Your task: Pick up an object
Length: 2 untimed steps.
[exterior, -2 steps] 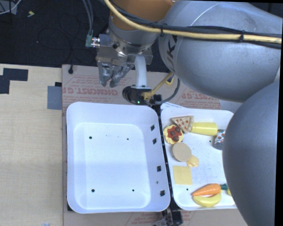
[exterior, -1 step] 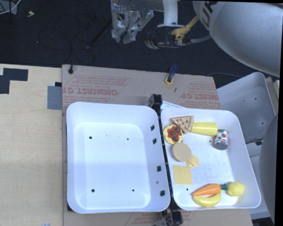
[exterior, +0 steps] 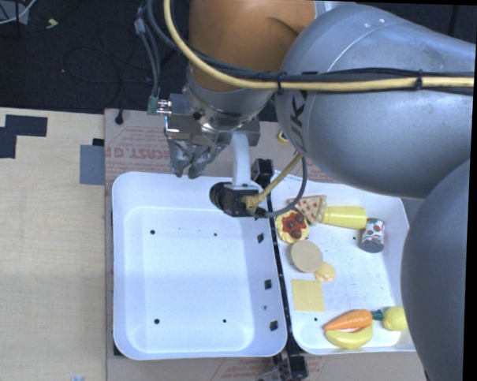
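My gripper hangs over the far rim of the left bin, near its back left part, pointing down. I see nothing held in it. The objects lie in the right bin: a pizza slice, a yellow cylinder, a small can, a red and yellow round piece, a tan disc, a yellow square slice, a carrot and a banana. The gripper is well to the left of all of them.
A black fitting with a yellow cable hangs by the divider between the bins. The big grey arm covers the upper right and the right bin's far corner. Cardboard bench lies to the left.
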Tool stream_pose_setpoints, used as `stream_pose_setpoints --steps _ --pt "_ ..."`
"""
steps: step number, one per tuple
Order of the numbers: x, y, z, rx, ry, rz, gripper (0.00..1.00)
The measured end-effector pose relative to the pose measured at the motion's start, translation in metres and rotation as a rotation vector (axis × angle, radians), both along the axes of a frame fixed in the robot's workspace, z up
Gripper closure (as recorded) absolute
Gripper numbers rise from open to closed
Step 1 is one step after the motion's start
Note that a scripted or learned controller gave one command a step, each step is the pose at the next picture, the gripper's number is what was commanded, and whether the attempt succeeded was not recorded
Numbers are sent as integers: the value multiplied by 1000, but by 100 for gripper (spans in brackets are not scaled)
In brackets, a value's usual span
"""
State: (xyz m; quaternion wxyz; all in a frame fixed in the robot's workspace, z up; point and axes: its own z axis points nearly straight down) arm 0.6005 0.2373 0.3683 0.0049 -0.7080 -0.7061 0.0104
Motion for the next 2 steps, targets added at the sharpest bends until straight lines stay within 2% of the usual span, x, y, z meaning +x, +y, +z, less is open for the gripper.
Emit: stream_pose_setpoints --steps 1,2 --pt "30 0 179 12 -35 7 100" --pt "-12 6 85 3 -7 6 100"
